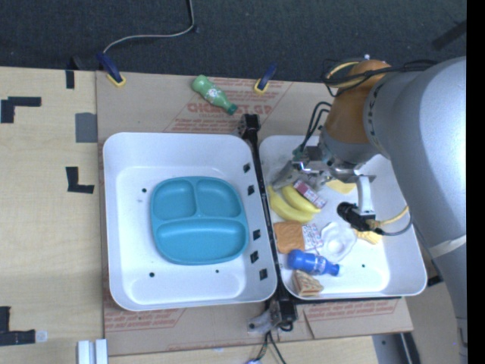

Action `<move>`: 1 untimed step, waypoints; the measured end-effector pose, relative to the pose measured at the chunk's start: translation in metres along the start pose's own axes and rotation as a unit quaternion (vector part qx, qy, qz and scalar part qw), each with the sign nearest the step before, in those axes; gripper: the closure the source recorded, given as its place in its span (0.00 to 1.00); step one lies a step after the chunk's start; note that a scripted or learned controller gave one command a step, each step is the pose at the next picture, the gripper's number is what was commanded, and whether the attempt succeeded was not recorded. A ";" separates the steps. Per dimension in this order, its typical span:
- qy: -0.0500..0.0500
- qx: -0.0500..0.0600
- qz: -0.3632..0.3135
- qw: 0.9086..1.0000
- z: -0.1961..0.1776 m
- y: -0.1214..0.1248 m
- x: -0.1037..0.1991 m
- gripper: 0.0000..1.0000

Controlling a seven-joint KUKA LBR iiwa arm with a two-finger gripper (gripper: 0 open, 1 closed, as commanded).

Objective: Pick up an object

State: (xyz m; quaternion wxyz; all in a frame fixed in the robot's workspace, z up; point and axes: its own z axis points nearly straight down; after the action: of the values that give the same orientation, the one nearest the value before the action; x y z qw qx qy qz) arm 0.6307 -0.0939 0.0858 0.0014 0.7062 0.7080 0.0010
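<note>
The right bin (402, 275) holds several small things. A yellow banana (290, 205) lies at its upper left, with a small pink and white packet (311, 194) beside it. Below them are an orange cracker (288, 236), a clear plastic cup (338, 242), a blue bottle (311, 262) lying on its side and a brown wedge (307, 283). My gripper (298, 170) is low over the bin's upper left, just above the banana and the packet. The grey arm (424, 142) with its orange band (350, 112) hides the bin's right part.
The left bin (125, 165) holds a blue divided plate (200, 220). A green bottle (214, 95) lies on the cardboard behind the bins. A black divider (259, 203) runs between the bins. A yellow scrap (369, 236) lies near the arm's cable.
</note>
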 end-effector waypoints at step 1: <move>-0.001 0.000 0.000 1.000 -0.001 -0.024 -0.011 0.00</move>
State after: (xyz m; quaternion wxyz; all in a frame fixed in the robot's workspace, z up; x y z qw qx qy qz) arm 0.6064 -0.1048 0.0864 0.0022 0.7064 0.7078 0.0007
